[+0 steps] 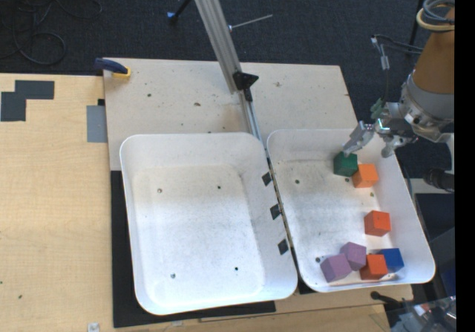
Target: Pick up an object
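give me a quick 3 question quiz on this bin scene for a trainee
1. True or false: all the blocks lie in the right bin.
2. Which block lies nearest the hand? A) green block B) blue block C) purple blocks
3. What colour is the block touching the green one?

Key
1. True.
2. A. The hand hovers at the bin's far right corner, just above the green block, with nothing between its fingers.
3. Orange: the orange block.
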`<state>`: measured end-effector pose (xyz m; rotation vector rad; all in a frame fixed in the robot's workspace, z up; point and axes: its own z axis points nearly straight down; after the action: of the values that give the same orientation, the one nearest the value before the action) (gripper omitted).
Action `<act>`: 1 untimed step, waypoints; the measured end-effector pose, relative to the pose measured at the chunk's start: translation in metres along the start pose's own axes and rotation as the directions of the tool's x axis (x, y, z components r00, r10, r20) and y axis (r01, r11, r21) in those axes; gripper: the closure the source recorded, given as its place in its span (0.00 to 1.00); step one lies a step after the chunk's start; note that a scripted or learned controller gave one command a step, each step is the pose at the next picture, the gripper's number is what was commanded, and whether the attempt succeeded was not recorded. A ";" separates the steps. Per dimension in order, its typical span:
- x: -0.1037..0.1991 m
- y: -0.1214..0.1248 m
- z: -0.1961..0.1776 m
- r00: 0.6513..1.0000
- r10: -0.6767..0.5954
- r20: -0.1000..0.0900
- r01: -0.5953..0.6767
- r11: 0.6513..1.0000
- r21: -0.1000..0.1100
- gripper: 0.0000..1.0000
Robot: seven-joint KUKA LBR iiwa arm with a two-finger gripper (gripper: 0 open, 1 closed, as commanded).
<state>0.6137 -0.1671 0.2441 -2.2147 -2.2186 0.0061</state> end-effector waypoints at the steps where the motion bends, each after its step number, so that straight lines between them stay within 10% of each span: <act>1: 0.000 0.001 -0.003 1.000 -0.002 0.002 0.002 1.000 -0.004 0.00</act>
<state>0.6145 -0.1671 0.2468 -2.2159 -2.2233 0.0028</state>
